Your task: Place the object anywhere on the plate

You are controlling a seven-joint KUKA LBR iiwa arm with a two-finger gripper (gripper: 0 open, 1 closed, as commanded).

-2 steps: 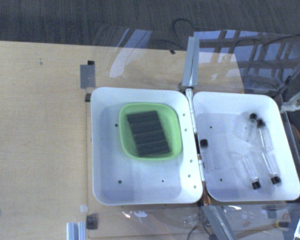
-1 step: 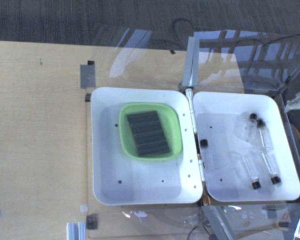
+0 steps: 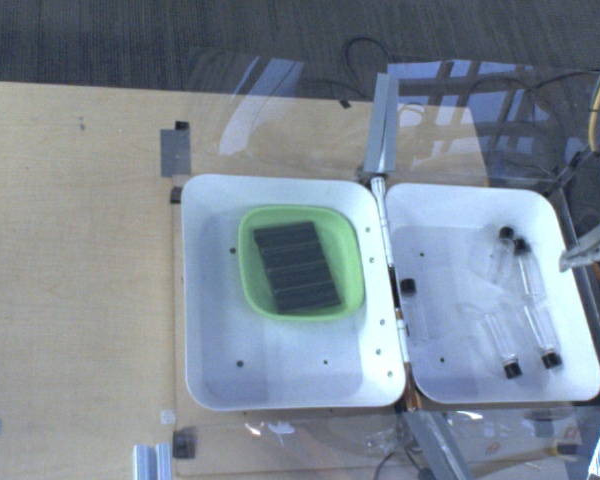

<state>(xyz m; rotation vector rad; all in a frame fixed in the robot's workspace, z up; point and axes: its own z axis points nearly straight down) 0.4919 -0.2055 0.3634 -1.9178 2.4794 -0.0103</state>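
1. Left shallow white bin (image 3: 205, 368): a lime-green square plastic plate (image 3: 352, 268) sits toward its far edge. A dark grey ribbed rectangular slab (image 3: 297, 265) lies flat on the plate, inside the rim, with its long axis running far to near and slightly skewed.
2. Right shallow white bin (image 3: 450, 208): four clear glass vials with black caps lie on their sides.
   - The far pair (image 3: 526, 272) is close together near the far-right corner, caps toward the far edge.
   - The near pair (image 3: 538, 330) is by the near-right corner, caps toward the near edge.
   - A small black loose piece (image 3: 407, 287) rests just beside the left wall.
3. A pale grey metal piece (image 3: 588, 250) juts in over the right rim of the right bin. It is probably the arm's end, though the view cuts it off. Whether the jaws are apart or together cannot be told.
4. Judgement: the task's thing is most likely one of the vials. The far pair lies nearest the grey piece, just to its left. Their long axes run roughly far to near, so a grasp would close across the glass barrel.
5. Judgement: the carry would then run left over the divider between the bins to the plate. Bare green is left only around the slab's edges.
6. Risk: a round, smooth vial may roll or slip.
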